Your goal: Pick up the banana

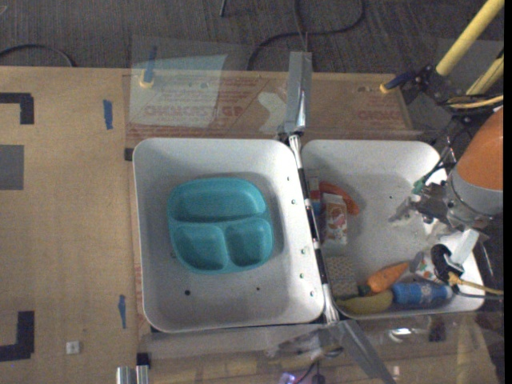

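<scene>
Arm (pixel 480 166) overhangs right bin (pixel 376 162).

Grey arm (pixel 472 194) with orange band, black cabling.

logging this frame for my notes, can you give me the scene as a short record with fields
left bin: holds a teal divided tray
right bin: holds the banana, a carrot, a blue bottle, a small packet
banana: lying at the near edge of the right bin, just below the carrot
blue bottle: lying to the right of the banana
small packet: by the wall between the bins
arm: over the right bin's right side
gripper: apart from the banana, nothing seen between its fingers
</scene>
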Controlling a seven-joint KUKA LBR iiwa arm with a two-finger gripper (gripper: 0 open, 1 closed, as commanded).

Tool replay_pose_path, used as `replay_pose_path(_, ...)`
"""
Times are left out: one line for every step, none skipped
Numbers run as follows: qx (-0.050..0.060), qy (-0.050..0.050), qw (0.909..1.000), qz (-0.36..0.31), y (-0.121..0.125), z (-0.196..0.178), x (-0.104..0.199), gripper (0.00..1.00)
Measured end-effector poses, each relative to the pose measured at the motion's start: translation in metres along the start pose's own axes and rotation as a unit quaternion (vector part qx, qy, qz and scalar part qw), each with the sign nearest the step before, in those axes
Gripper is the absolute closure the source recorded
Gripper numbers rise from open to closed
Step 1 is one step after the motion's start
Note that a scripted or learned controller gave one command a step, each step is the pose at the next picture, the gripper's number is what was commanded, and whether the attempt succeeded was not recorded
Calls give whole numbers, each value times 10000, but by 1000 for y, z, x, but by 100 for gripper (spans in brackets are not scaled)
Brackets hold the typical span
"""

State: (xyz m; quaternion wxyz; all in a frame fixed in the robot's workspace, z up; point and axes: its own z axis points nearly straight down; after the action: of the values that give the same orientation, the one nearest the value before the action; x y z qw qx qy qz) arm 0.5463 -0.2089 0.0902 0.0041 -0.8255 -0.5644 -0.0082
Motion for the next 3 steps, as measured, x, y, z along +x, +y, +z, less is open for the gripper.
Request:
replay_pose_path(-27,-52,10000,36,1,-9,-7,100)
replay_pose_path(-26,-94,9988,-484,47,2,35,100)
replay_pose_path(-23,-91,9981,-614,60,3,18,100)
